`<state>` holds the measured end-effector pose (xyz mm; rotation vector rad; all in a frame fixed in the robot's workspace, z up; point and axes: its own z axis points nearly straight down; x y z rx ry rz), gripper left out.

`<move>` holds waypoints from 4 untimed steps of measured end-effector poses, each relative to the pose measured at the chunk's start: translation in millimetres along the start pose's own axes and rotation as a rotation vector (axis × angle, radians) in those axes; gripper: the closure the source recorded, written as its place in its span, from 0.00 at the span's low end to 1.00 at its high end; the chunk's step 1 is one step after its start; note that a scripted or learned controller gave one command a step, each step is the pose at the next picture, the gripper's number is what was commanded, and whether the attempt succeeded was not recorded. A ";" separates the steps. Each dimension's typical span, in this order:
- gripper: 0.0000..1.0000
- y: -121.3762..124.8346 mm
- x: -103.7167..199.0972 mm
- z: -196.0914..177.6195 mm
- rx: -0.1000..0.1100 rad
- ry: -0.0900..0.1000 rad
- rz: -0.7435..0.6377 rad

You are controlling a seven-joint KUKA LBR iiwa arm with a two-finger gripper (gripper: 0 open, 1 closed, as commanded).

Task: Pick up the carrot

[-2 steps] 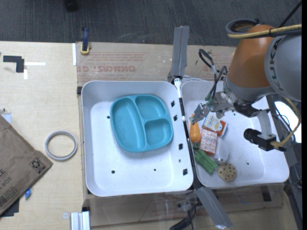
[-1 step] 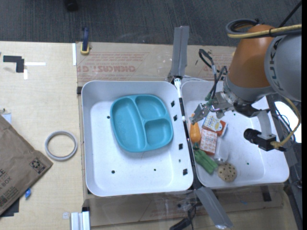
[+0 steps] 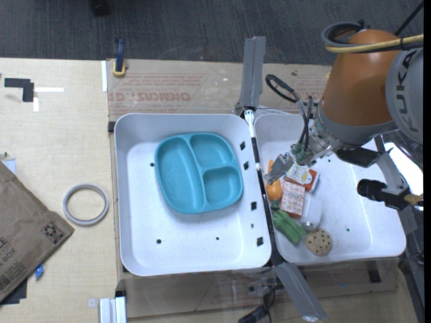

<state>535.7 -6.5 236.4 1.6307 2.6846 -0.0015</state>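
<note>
**Orange carrot waits at the right bin's left wall**

Orange and small, the carrot (image 3: pixel 274 190) lies in the right bin (image 3: pixel 377 244) against its left wall, about halfway along that edge. It is crowded: a red-and-white packet (image 3: pixel 293 197) touches it on the right, a green vegetable (image 3: pixel 288 226) lies just below toward the bin's front edge, and a cookie (image 3: pixel 318 242) sits nearer the front. A second packet (image 3: pixel 301 175) lies just behind the first.

The jaws (image 3: pixel 283 165) hang just above and behind the carrot, near the same wall. Whether they stand apart or together I cannot tell; the metal parts blur into the clutter. Nothing shows between them, so the carrot looks not yet picked.

The step in hand seems to be the final approach. To do it well, the jaws should come down centred on the carrot and closing along the wall, so that neither one jams against the bin's edge. Keeping clear of the packet matters, since a skewed close could catch it instead. The left bin (image 3: pixel 135 247) holds a blue plate (image 3: pixel 199 172), well apart.
</note>
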 end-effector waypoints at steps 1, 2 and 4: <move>0.00 -72.1 -30.5 45.8 0.002 0.001 0.258; 0.00 19.1 -49.2 45.4 0.000 0.000 0.029; 0.00 19.0 -49.3 45.4 0.000 0.000 0.029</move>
